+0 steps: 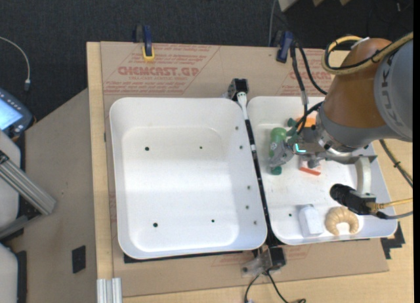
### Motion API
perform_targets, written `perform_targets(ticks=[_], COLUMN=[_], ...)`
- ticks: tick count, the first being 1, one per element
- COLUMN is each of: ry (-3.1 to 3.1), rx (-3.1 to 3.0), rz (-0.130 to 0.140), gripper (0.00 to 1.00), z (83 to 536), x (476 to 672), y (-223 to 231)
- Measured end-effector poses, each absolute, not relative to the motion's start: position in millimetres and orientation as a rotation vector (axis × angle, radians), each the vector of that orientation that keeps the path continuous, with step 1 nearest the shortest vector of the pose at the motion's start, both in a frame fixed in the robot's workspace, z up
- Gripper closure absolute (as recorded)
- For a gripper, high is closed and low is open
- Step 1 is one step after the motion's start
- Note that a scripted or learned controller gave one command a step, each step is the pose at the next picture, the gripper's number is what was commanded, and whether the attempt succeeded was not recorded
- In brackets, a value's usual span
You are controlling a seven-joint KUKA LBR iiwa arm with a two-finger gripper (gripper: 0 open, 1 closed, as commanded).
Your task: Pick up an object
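Just beside the jaws, green toy (278, 138)

Two white bins (177, 183) on brown bench (197, 65)

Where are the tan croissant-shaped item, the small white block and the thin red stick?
Tan croissant-shaped item (342, 222): camera view, on its curved middle.
Small white block (310, 220): camera view, on its top face.
Thin red stick (311, 172): camera view, on its middle.

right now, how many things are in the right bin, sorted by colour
green thing: 1
orange thing: 1
red thing: 1
white block: 1
tan croissant: 1
total: 5 in plain view
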State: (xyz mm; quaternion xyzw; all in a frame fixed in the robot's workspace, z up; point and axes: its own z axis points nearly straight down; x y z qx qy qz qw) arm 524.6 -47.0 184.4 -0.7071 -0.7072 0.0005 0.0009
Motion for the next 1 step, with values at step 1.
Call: perform_targets(ticks=[1], ry=[-2.22], rx=[-2.229], rz=[0.001], gripper=[0.0], z=[191.9], x=[531.1], y=[-104.0])
